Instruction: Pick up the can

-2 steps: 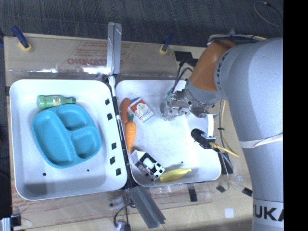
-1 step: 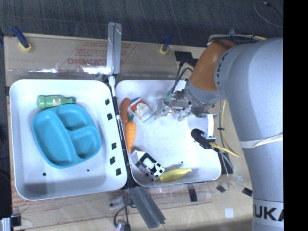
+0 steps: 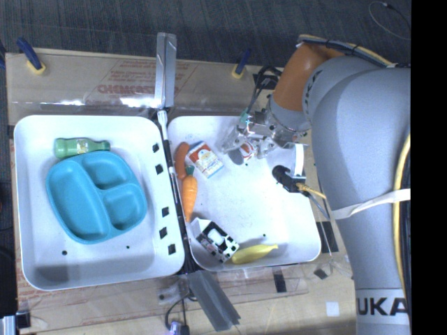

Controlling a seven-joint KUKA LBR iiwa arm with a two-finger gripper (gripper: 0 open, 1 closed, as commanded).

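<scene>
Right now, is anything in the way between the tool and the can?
Nothing visible is. The tool is right at the can, near the back of the right bin. The small carton and the carrot lie beside the can, not between.

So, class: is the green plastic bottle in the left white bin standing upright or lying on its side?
Lying on its side. The green plastic bottle stretches lengthwise along the floor of the left white bin, just above the blue divided plate.
</scene>
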